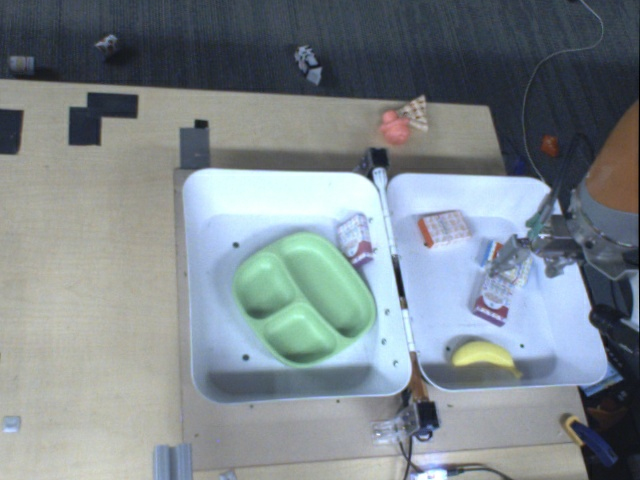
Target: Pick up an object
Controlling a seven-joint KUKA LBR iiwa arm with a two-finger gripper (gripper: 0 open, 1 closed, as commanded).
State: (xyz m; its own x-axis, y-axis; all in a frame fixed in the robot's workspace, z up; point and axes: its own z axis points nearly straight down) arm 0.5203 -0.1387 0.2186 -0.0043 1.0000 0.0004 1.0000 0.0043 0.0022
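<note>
Arm: enters from the right, orange band at the frame edge, wrist low over the right bin [575, 373]. Gripper [522, 258]: above the upper end of a red-and-white packet [497, 293]; finger state cannot be told. Right bin, 3 items: the packet at centre, an orange box [443, 228] well apart toward the far-left corner, a banana [484, 355] near the front wall. Left bin [200, 268], 2 items: green divided plate [303, 296], small wrapper [355, 238] touching its far rim.

Even, fairly bright overhead light; the white bins [300, 193] glare slightly, with soft grey shadows along their near walls. The picture is soft and low-resolution throughout.
</note>
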